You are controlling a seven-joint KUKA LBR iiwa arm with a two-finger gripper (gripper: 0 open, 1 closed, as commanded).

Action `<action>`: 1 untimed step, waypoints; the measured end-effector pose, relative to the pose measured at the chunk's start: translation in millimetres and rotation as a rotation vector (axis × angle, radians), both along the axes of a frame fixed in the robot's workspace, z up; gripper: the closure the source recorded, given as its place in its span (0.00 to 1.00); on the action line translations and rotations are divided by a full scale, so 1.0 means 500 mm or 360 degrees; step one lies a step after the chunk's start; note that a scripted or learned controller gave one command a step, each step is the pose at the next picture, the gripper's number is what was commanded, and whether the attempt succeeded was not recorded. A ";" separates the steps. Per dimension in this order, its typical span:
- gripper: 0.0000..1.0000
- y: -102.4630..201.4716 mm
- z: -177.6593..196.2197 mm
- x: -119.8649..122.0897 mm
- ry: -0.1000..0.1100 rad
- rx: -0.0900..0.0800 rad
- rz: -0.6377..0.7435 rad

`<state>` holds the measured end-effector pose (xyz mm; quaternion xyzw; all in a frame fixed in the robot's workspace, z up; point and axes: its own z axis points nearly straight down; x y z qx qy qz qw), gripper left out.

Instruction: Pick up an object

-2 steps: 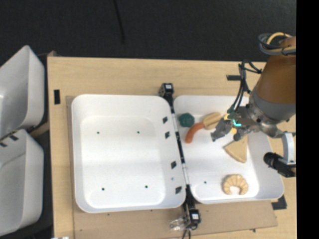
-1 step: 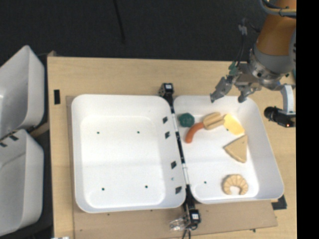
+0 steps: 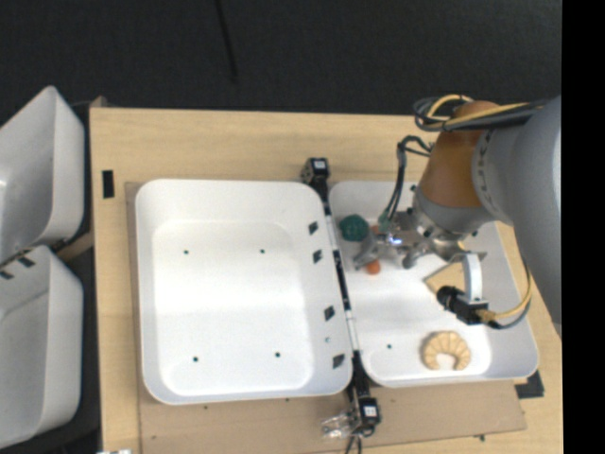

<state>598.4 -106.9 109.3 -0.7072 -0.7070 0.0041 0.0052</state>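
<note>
Pale wood tabletop [image 3: 113, 282] carries two shallow white bins side by side, and everything loose sits in the right bin [image 3: 406, 367]. A small orange-red object [image 3: 373, 267] lies on that bin's floor close to the divider between the bins, with a dark green object [image 3: 354, 226] just beyond it toward the far rim. The gripper [image 3: 389, 242] hangs low over this same patch, so the orange-red piece lies just beside and slightly nearer the camera than the tips, while the green one lies just off toward the divider; either is the likely target, and the choice turns on a very small sideways shift. Whether the fingers are spread or closed cannot be told from this slant, since the metal parts blur together. Both objects look too small and round to show a long axis. A tan croissant-shaped piece [image 3: 446, 351] rests well apart, near the right bin's front rim. The left bin [image 3: 151, 367] lies across the divider.
</note>
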 end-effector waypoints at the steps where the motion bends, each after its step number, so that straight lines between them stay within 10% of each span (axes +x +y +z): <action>1: 1.00 -0.004 0.039 0.009 -0.0023 -0.0003 -0.0003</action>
